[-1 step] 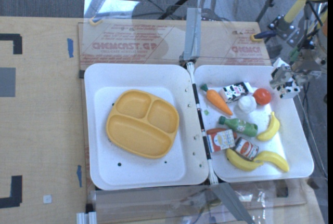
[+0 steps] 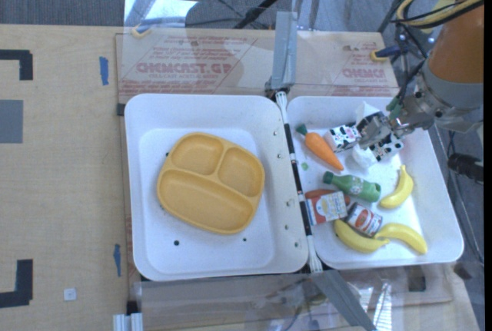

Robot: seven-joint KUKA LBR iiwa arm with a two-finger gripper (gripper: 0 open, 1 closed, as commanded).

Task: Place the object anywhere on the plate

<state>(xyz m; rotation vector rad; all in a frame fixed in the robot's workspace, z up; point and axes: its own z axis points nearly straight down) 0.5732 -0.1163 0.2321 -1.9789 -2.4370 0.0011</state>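
Observation:
A yellow plate [image 2: 210, 183] with three compartments lies in the left bin [image 2: 150, 245]. The right bin [image 2: 446, 233] holds several toy items: an orange carrot [image 2: 324, 150], a black-and-white cow figure [image 2: 344, 136], a white lump [image 2: 361, 159], a green bottle [image 2: 353, 185], a red-and-white packet [image 2: 329, 206], a small can [image 2: 365, 220] and two bananas [image 2: 397, 191] [image 2: 382, 238]. My gripper [image 2: 377, 134] hangs low over the back of the right bin, just right of the cow figure and above the white lump. I see nothing clearly held in it.
The grey arm with its orange band [image 2: 461, 53] comes in from the upper right, with cables behind it. A metal divider [image 2: 284, 53] rises behind the two bins. Clear plastic sheets lie behind the bins.

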